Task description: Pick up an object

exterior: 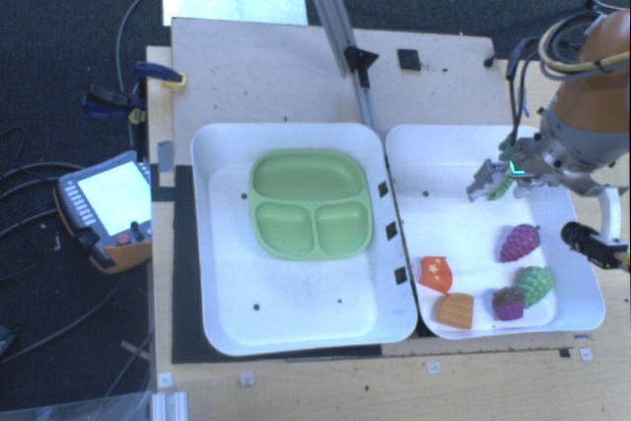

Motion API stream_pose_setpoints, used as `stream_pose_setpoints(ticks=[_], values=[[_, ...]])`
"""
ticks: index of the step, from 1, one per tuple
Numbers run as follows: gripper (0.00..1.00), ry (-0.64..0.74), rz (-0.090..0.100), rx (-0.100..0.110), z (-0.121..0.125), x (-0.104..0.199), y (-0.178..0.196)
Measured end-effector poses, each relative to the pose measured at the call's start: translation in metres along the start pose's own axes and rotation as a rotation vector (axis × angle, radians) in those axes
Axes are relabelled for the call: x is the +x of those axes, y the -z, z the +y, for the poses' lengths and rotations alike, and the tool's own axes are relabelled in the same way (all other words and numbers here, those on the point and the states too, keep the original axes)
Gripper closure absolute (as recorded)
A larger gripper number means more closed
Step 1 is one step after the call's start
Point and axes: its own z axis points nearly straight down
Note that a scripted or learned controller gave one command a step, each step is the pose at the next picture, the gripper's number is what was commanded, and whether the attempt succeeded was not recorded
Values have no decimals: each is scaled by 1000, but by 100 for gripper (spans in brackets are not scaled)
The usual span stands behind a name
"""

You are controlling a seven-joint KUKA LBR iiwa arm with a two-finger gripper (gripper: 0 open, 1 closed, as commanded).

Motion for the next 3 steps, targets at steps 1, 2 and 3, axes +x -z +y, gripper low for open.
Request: stream_pose_setpoints(ticks=[1,2,3], values=[[0,0,-1,-3,1,0,1],[0,-3,0,2,-2,-3,-61],[0,-3,-1,1,1,-2,-123]])
